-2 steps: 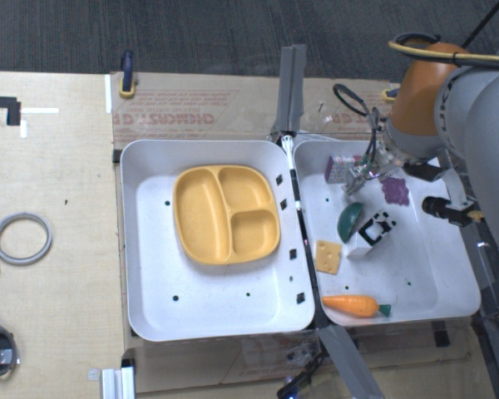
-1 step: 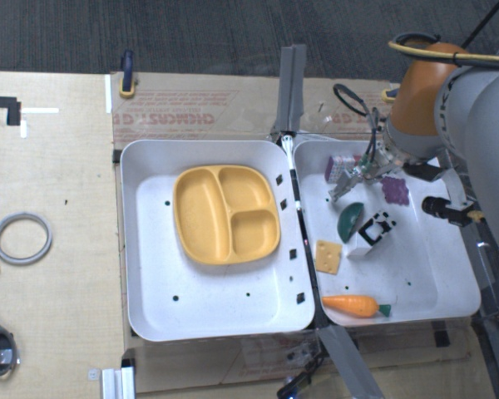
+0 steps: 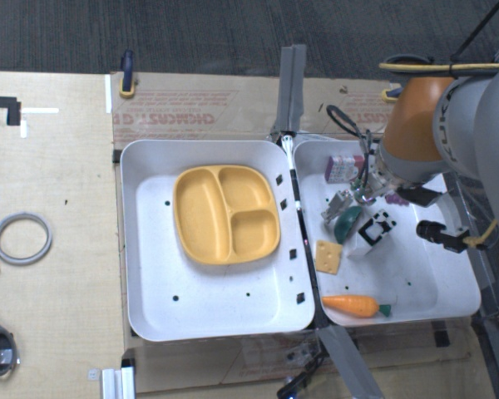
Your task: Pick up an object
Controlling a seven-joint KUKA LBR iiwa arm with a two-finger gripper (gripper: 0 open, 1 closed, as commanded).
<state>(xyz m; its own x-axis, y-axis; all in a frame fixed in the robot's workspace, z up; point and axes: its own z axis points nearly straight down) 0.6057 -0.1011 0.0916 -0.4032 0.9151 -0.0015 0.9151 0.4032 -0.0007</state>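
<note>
Camera view
Arm: the arm (image 3: 449, 131) is seen reaching in from 3 o'clock, bent down over the right bin (image 3: 449, 302).
Gripper: the gripper (image 3: 347, 210) is lowered at the bin's upper middle, right over a teal object (image 3: 347, 223); how its fingers stand cannot be told.
Teal object: it is seen just under the gripper tip, dark green-blue and small; whether it is touched or clamped cannot be told. Its shape is partly hidden, so its long axis is judged only loosely, from about 1 o'clock to 7 o'clock.
Cheese: a yellow wedge (image 3: 328, 257) lies near, at 7 o'clock from the gripper, apart from it.
Carrot: a carrot (image 3: 351, 305) lies at the bin's near edge, at 6 o'clock from the gripper; its long axis is laid 9 to 3 o'clock, the green end pointing to 3 o'clock.
Pink box: a box (image 3: 342, 169) is seen at 12 o'clock from the gripper, near the far wall.
Left bin: a yellow tray (image 3: 227, 214) is held in the left bin (image 3: 150, 306).
Progress: nothing is seen lifted; the descent is judged to be made, while the grasp and the lift are judged to be left.
</note>
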